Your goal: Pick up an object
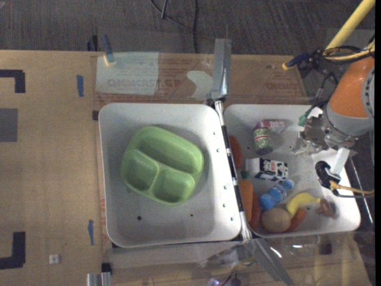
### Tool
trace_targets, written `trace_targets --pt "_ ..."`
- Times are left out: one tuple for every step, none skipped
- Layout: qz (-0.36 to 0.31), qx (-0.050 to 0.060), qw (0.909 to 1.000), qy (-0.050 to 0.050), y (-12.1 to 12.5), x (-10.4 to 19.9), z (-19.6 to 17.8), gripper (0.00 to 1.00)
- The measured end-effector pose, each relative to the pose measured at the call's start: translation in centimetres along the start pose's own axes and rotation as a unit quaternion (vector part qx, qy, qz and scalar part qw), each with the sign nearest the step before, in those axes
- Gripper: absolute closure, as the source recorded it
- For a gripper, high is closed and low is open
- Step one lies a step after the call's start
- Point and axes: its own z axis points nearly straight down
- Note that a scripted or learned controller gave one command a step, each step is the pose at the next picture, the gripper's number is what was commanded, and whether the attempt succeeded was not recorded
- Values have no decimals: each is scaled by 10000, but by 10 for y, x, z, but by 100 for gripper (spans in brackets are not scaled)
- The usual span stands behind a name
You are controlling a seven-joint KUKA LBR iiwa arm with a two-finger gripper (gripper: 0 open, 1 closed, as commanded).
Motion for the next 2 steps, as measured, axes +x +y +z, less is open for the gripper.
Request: trace_targets --pt "0 2 10000 0 0 0 0 0" --pt "-283 -8 9996 -3 3 3 -201 0"
